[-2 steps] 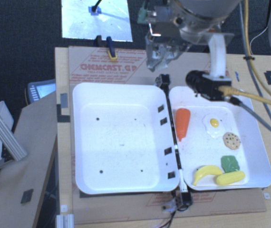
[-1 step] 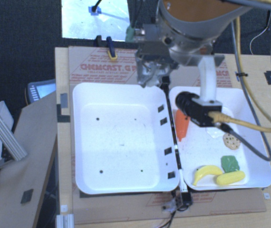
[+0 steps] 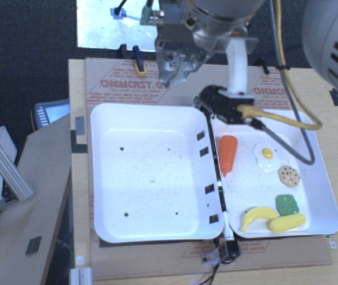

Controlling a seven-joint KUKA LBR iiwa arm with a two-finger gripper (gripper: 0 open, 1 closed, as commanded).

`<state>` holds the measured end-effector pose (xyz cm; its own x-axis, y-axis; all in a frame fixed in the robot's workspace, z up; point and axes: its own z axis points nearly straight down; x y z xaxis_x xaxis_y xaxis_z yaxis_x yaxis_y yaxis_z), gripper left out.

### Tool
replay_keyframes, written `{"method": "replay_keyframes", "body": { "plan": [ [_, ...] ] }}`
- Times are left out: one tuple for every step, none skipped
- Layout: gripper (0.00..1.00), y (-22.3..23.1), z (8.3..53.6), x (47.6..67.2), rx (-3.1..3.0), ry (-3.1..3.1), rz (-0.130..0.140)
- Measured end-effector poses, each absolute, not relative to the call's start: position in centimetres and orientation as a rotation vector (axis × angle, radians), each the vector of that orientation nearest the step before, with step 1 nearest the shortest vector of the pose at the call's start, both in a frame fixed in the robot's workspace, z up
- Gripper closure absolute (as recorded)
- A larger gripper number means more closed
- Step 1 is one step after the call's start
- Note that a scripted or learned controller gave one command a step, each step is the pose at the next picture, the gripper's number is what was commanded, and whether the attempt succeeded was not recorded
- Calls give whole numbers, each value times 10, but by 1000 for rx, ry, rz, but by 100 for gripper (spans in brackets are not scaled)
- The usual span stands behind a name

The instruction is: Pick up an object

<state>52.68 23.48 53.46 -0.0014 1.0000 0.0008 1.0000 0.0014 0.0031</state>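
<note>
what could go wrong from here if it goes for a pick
The gripper hangs behind the left bin, while every item sits in the right bin; a straight descent would likely grab nothing. The banana, yellow piece and green piece crowd together, so a grasp may knock neighbours.

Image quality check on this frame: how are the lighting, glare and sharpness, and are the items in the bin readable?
Camera view: even, soft lighting with faint shadows; the left bin and right bin are close to washed out; a bright overexposed patch sits at the top left; the close arm and end effector look soft; the carrot, fried egg, cookie and banana remain readable.
</note>
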Motion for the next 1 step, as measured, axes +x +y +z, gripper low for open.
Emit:
{"method": "replay_keyframes", "body": {
  "plan": [
    [100,234,547,525,2217,2224,8]
  ]
}}
